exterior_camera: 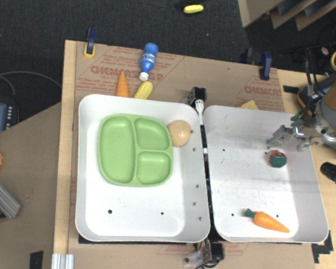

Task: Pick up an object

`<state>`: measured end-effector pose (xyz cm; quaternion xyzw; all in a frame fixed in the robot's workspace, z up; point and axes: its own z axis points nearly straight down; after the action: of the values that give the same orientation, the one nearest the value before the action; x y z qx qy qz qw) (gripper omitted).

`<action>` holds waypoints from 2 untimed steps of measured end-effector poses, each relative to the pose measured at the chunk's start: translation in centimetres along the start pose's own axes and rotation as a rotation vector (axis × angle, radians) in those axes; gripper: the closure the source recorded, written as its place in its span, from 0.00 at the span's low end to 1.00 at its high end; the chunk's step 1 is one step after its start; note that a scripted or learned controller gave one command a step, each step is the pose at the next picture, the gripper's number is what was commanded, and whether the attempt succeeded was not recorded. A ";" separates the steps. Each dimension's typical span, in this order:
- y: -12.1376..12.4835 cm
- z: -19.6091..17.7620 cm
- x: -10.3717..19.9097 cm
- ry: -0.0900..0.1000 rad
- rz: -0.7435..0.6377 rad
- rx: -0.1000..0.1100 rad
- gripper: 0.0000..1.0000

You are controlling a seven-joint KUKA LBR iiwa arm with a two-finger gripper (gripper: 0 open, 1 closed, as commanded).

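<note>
A dark carpet surrounds the table (65, 150), whose cardboard top carries two white bins. The pincer (288, 136) hangs over the upper right of the right bin (236, 168), its fingers spread and holding nothing. Just below it lies a small green and red ball (277, 160). A toy carrot (268, 221) rests near that bin's front edge. In the left bin (89, 200) sit a green divided plate (135, 151) and, touching its upper right corner, a tan ball (180, 132).

I see toy carrot (270, 222) flat near right bin's front edge — leaf end left; small red-green toy (277, 159) farther back; beige ball (179, 132) beside green tray.
</note>
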<state>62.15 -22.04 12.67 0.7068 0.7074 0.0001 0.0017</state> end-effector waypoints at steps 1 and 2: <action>0.0 0.0 0.0 0.000 0.000 0.000 0.00; 0.0 0.0 0.0 0.000 0.000 0.000 0.00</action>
<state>62.15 -22.04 12.67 0.7068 0.7074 0.0001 0.0017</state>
